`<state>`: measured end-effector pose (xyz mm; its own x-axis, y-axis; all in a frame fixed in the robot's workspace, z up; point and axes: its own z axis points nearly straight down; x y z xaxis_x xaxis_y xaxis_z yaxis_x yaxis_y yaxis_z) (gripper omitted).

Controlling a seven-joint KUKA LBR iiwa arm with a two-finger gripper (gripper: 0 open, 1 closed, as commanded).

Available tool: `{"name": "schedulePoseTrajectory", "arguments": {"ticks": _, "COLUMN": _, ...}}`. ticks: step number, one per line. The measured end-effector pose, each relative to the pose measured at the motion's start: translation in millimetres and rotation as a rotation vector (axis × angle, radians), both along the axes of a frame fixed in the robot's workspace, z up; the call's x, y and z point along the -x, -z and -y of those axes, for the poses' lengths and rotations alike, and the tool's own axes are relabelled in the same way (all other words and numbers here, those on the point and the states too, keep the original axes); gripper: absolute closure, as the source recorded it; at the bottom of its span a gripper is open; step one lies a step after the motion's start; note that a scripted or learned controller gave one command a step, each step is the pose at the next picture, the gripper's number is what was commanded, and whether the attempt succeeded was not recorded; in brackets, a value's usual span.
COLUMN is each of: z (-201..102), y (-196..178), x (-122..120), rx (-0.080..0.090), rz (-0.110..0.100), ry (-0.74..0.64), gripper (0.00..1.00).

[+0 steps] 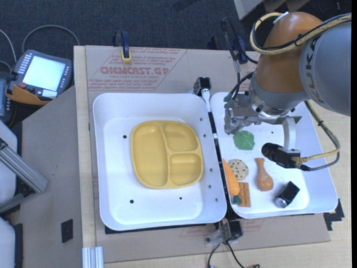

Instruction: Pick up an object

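— Where's your claw (241, 128)?

— Low over the far left part of your right bin (323, 197), just above the green piece (244, 140). You can't tell its state; the wrist hides it.

— What else lies there?

— Nearer you: a carrot (231, 178), a cookie (239, 168), a tan drumstick (263, 176). The yellow tray (166, 153) sits in the left bin (111, 205).

Two white bins sit side by side. The left bin (106, 166) holds a yellow divided plate (166, 153). In the right bin (318, 197) the gripper (239, 124) hangs just above a green piece (244, 140) — near it lie a cookie (238, 168), a carrot (231, 177), a drumstick (263, 175) and a black block (286, 194). A tablet (42, 74) sits far left.
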<state>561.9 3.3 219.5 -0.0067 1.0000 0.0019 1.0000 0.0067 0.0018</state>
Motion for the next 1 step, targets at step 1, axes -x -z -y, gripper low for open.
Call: {"name": "schedulePoseTrajectory", "arguments": {"ticks": 1, "z": -46.6, "y": -2.7, "x": 3.1, "rx": 0.0, "rz": -0.002, "ry": 0.001, "gripper": 1.0}}
